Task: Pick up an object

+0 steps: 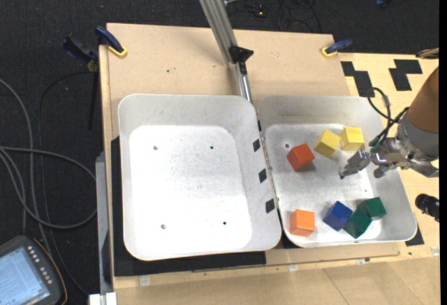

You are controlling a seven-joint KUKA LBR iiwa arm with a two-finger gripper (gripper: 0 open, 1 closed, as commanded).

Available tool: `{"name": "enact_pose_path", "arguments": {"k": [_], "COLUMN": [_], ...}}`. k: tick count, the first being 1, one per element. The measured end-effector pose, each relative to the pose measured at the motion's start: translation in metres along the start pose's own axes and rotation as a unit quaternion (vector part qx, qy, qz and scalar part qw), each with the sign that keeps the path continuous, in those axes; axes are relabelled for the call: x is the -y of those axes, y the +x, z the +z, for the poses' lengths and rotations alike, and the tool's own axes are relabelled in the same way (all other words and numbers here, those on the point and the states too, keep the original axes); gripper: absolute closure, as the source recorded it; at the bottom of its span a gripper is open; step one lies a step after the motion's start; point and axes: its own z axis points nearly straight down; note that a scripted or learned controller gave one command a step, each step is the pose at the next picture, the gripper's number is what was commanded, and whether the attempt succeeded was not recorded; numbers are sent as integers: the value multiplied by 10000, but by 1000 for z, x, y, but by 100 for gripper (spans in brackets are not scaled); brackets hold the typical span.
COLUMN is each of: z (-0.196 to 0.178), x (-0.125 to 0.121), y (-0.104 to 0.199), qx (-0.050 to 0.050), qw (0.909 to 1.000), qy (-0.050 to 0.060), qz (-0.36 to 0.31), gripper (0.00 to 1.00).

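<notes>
The right bin [391, 223] holds several cubes: a red-orange one [300, 156], two yellow ones [327, 144] [353, 137], an orange one [302, 222], a blue one [339, 215] and two green ones [360, 222] [375, 208]. My gripper [362, 165] hangs over the right side of this bin, just below the yellow cubes and above the green ones. Its fingers look spread, with nothing between them. The arm's wrist comes in from the right edge.
The left bin [140, 115] lies beside the right one on the wooden bench. A metal pole [216, 14] slants in from the top to the gap between the bins. Clamps sit at the bench's back corners.
</notes>
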Motion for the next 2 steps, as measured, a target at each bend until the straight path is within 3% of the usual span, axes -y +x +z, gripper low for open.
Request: {"name": "enact_pose_path", "arguments": {"k": [1,2], "z": [54,40], "x": [1,-1], "y": [1,0], "qx": [1,15], "qw": [10000,10000], "qy": [-4,-39], "qz": [2,2], "gripper": [0,100]}}
